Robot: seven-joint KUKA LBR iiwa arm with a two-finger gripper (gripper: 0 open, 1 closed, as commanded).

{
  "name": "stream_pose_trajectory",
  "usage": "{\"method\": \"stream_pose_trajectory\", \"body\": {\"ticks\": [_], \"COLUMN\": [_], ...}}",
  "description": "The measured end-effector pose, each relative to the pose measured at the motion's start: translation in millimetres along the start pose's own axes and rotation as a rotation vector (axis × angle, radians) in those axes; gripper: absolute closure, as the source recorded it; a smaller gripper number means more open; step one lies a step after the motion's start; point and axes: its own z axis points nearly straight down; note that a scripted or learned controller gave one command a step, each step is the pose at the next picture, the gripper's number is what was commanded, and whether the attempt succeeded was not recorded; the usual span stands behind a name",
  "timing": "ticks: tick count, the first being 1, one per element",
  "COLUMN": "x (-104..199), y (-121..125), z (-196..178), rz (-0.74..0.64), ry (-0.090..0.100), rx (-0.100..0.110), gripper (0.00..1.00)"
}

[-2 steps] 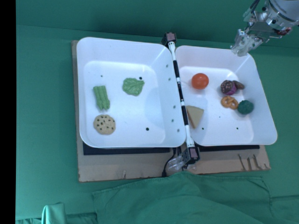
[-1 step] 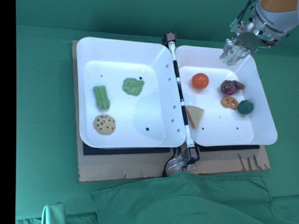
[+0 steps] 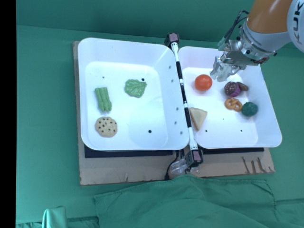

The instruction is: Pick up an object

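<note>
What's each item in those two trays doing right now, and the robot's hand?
Asparagus: flat, left bin.
Lettuce: flat, left bin.
Cookie: flat, left bin.
Orange: right bin, untouched.
Wedge: beside divider.
Pretzel: flat.
Broccoli: beside pretzel.
Hand: above right bin, holding nothing.

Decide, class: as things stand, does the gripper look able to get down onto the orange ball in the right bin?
Probably yes. The gripper hangs just beside the orange ball, which lies apart from the other items with nothing over it.

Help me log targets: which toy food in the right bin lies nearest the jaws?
The purple round piece, just below the gripper; the orange ball sits slightly farther left.
</note>
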Motion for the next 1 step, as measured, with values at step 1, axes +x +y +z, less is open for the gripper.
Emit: {"method": "stream_pose_trajectory", "body": {"ticks": [1], "x": [13.7], "y": [1.8], "z": [12.1], "rz": [0.001], "ry": [-0.001], "rx": [-0.004], "gripper": [1.0]}}
